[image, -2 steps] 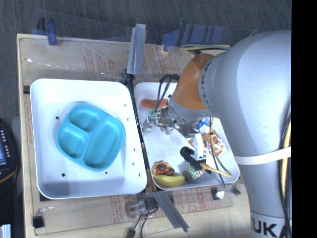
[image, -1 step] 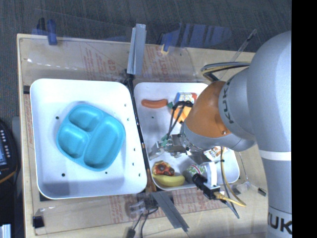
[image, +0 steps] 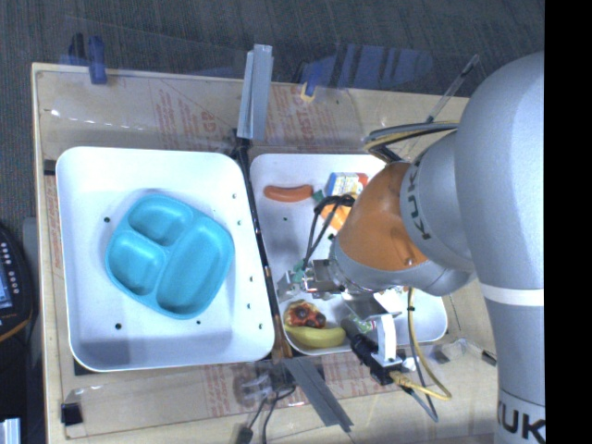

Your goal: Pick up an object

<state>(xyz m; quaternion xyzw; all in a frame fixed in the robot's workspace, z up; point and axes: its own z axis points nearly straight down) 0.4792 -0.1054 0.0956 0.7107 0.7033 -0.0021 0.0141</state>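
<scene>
Where arm [image: 435, 220] reaches, curved banana [image: 316, 338], smooth sausage [image: 289, 192], glossy bin [image: 277, 248].

Worktop [image: 139, 109], tan with red print, carries two white bins side by side: left bin [image: 83, 248], right bin [image: 277, 169].
</scene>
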